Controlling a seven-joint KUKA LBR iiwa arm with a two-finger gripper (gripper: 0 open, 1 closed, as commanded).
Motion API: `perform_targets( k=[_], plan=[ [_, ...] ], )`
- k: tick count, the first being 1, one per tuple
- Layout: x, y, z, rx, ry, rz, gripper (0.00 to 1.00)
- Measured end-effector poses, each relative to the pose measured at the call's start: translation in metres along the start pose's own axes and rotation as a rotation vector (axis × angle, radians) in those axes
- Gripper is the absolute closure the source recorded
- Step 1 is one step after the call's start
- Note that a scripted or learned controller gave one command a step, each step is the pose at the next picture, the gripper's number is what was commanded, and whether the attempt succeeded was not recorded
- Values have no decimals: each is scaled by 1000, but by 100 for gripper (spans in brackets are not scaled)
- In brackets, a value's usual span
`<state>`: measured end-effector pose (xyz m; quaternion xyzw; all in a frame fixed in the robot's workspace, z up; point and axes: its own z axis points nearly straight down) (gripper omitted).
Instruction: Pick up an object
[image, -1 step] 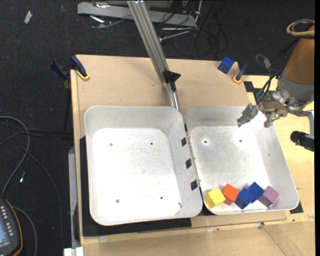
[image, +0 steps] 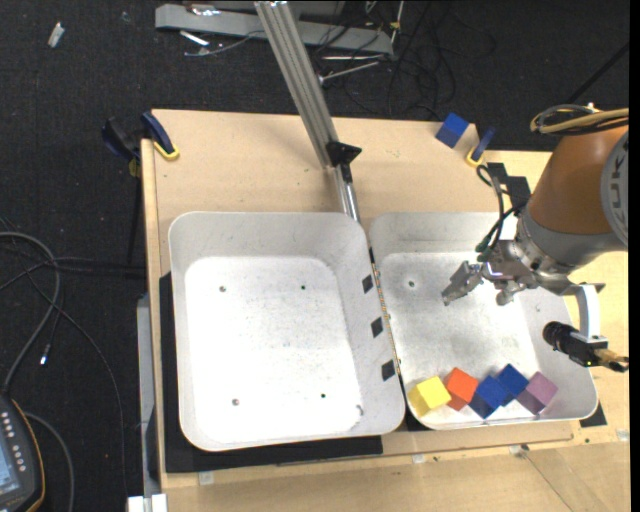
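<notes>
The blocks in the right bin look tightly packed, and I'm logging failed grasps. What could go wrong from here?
1. The yellow block, orange block, blue blocks and purple block sit crowded against the right bin's near wall; fingers may not fit between them, or may nudge neighbours.
2. The gripper hangs above bare bin floor, apart from the blocks, so closing here would likely grab nothing.

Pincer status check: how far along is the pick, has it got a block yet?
Done: nothing lifted yet. The yellow block, orange block, blue block and purple block all sit along the right bin's near edge. In hand: the pincer hangs over the bin's middle, nothing between its fingers. Left: reach a block, grip, lift.
</notes>
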<state>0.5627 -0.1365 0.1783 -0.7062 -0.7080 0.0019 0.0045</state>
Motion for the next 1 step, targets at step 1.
perform_targets(
  k=[1],
  plan=[
    [24,-47,55,0,-1,4,0]
  ],
)
